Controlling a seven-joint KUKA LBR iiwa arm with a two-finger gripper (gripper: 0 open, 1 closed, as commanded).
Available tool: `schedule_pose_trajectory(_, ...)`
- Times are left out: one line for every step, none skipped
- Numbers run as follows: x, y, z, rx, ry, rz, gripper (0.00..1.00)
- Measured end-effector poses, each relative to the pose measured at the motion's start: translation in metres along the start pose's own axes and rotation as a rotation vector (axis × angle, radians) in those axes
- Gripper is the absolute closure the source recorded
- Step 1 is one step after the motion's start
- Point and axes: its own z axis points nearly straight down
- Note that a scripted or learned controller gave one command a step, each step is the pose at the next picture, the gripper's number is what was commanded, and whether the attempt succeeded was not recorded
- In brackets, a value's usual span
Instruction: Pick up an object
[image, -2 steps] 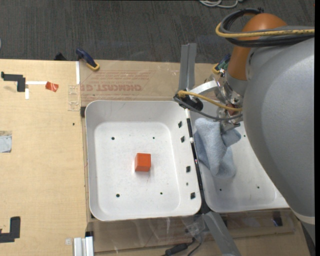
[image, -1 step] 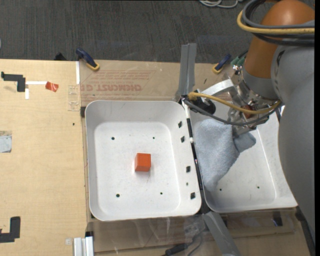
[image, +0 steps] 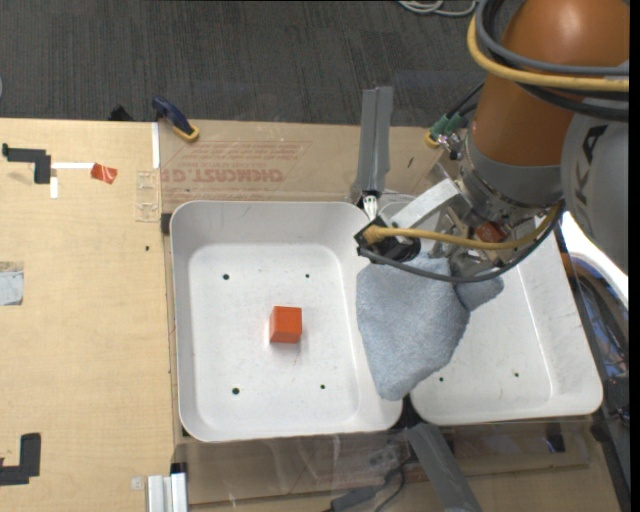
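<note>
Grey cloth (image: 412, 330) hangs from under the arm's wrist, draped over the shared edge of the left bin (image: 200, 400) and right bin (image: 540, 385). Whether the gripper (image: 470, 250) pinches it, I cannot tell. An orange-red cube (image: 286, 325) sits mid left bin.

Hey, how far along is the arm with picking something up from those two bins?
Done: the arm has reached into the right bin, and its pincer sits at the top of the grey cloth. In hand: the cloth hangs down from the pincer, draping across the edge between the bins, so it looks partly raised. Left: lifting it fully clear. The orange block lies untouched in the left bin.
</note>
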Motion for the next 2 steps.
schedule_pose_trajectory(0.065,-0.012,-0.057,0.0,-0.001,-0.043,1.0)
schedule_pose_trajectory(0.032,0.01,0.03,0.0,-0.003,0.1,1.0)
